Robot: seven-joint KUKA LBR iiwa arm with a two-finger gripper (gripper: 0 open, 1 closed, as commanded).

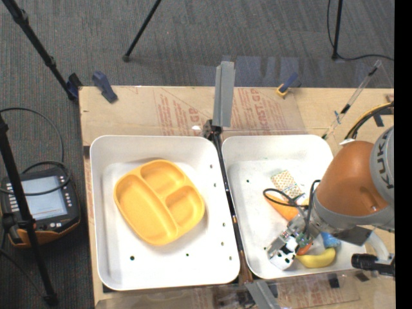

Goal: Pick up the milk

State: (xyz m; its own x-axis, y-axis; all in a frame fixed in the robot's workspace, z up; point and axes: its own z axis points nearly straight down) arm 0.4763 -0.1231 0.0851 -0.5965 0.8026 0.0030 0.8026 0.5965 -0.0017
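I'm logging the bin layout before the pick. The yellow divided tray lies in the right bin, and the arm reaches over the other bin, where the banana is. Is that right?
Not quite. The camera view shows the yellow tray in the left bin, not the right. The rest holds: the arm reaches over the other bin, where the banana lies.

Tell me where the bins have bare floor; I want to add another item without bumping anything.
Right bin: bare along its far and left sides, between the rim and the patterned packet. Its near right corner is crowded with the gripper, banana and arm. Left bin: only margins around the yellow divided plate, widest at the near edge.
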